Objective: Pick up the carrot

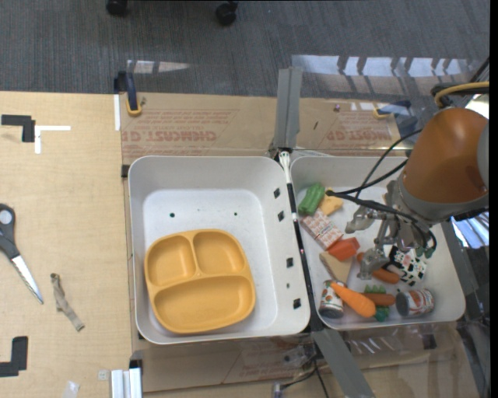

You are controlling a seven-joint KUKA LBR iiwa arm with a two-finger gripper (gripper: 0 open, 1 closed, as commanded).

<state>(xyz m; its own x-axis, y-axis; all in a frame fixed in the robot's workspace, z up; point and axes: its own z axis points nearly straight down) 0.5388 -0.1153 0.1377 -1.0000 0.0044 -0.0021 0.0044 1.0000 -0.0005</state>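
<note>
Carrot (pixel 357 301): smooth orange taper, green tip, right bin (pixel 447 311). Gripper (pixel 372 263) above; finger spread unclear.

**Bench and floor around the bins**

You are looking down on a light wooden bench top (pixel 62 225) with black corner markers (pixel 19 124) and white tape on it. A pair of scissors (pixel 15 256) lies near its left edge, a scrap of tape (pixel 66 301) just beside them. Brown cardboard (pixel 202 128) lies behind the bins. Beyond it you see dark grey carpet (pixel 311 27) and two chair castors (pixel 226 11).
</note>
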